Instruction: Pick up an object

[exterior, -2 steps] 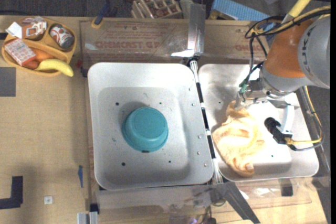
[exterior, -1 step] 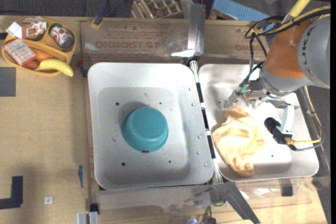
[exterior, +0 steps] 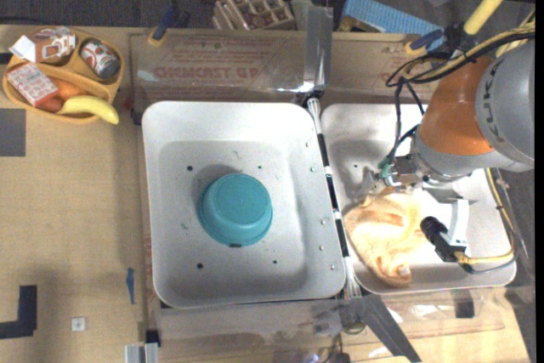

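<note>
Far left, bench corner: a yellow tray (exterior: 15, 87) sits on the tan bench (exterior: 68, 217), well apart from both bins.
In the tray: a banana (exterior: 90, 107) lies along its near edge, with a small printed carton (exterior: 31, 82) to the left and a round tin (exterior: 101, 59) at the back right.
Left bin (exterior: 161, 140): white and shallow, standing on the bench with its right wall against the other bin.
Teal bowl (exterior: 237, 208): upside down on the left bin's floor, a little left of the middle and clear of every wall.
Behind the bins: a flat cardboard sheet (exterior: 221, 68) with faded red lettering lies along the back of the bench.
Right bin (exterior: 357, 127): white, just beside the left one, with the arm over it.
Yellow cloth (exterior: 382, 235): crumpled in a heap in the near left part of the right bin, close to the wall shared with the left bin.
Claw (exterior: 380, 179): low in the right bin, at the far edge of the yellow cloth and seemingly touching it; whether it is apart or together cannot be told, and nothing can be seen gripped in it.
Arm (exterior: 514, 98): grey, with its orange band (exterior: 450, 121) above the wrist, reaching in from the right over the right bin.
</note>
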You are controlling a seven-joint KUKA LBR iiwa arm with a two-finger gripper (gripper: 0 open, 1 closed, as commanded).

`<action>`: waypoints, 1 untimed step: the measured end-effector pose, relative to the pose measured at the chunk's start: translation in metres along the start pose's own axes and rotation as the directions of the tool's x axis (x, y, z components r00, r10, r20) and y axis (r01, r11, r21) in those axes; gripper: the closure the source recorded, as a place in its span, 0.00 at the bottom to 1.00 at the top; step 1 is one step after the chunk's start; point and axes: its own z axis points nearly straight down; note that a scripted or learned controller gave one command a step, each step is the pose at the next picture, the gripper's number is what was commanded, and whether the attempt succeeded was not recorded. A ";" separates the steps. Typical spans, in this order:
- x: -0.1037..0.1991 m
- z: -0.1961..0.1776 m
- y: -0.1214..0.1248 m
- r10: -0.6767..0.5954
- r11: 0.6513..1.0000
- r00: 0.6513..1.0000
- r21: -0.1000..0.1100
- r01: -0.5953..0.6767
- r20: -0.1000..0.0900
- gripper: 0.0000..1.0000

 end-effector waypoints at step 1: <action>-0.008 0.001 0.063 -0.190 0.982 0.982 0.002 0.190 -0.001 0.00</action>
